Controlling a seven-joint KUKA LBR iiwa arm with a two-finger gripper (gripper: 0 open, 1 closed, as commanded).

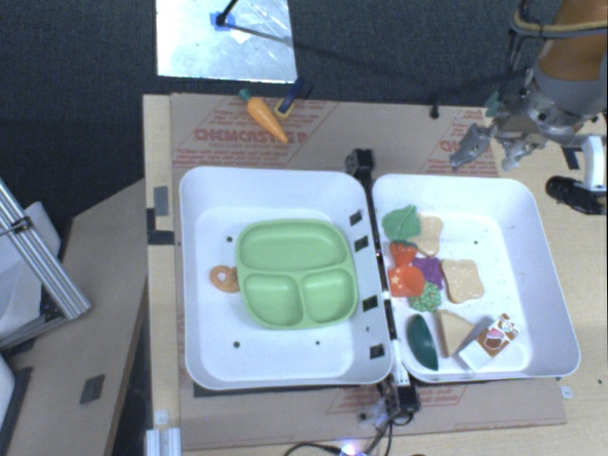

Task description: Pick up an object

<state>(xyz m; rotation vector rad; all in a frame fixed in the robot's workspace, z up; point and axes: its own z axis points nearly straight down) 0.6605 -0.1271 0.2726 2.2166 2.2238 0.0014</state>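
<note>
My gripper [494, 147] hangs open and empty above the bench, just past the right bin's [546, 255] rim at one o'clock. The food pieces cluster along that bin's left side; the toast slice [463, 279] lies flat with some clear floor on its right. I judge it the cleanest target: descend straight, straddle it, avoid the purple piece [431, 271] beside it.

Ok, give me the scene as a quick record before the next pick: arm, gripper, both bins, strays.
arm: at upper right, above the far edge of the right bin
gripper: fingers apart, holding nothing
left bin: green divided tray, small orange ring beside it
right bin: pile of toy food, including bread slice, dark green piece
strays: toy carrot on the bench beyond the bins
</note>
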